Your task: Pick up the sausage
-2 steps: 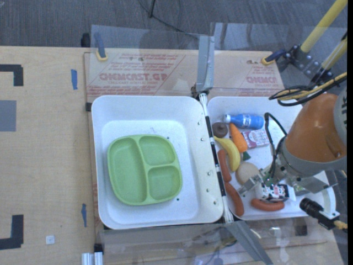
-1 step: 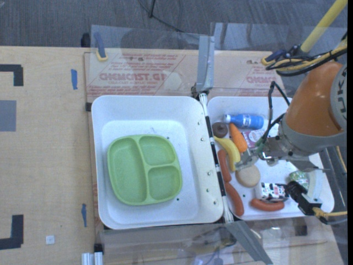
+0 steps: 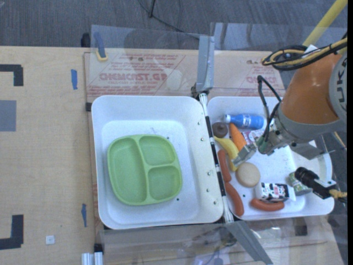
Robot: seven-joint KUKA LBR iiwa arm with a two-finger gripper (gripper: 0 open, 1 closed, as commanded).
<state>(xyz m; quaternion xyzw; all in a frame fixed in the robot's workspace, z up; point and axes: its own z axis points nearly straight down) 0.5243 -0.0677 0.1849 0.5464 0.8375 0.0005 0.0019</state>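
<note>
Gripper (image 3: 249, 152) sits low in the right bin (image 3: 326, 204), approx. mid-bin, reaching in from the right under the grey/orange arm (image 3: 309, 95). Can't tell whether it's released or clenched; nothing visibly grasped. Its tip is just beside the banana (image 3: 225, 146) and the carrot (image 3: 237, 136), and right above a pale round bun-like item (image 3: 248, 174).

Three red sausages in the same bin, none touched by the gripper:
- upper sausage (image 3: 223, 165): slim, lying lengthwise along the bin's left wall, just below the banana, nearest the gripper.
- lower sausage (image 3: 235, 199): continues down that wall twd the near-left corner.
- near sausage (image 3: 268, 205): lies crosswise by the near wall, just under a small black-and-white carton (image 3: 274, 191).

Further out: blue bottle (image 3: 246, 120) on its side at the far end of the bin, w/ a brown round piece (image 3: 220, 129) left of it by the wall.

Left bin (image 3: 102, 148) holds a green divided plate (image 3: 144, 169), three compartments, well apart from the gripper.
</note>
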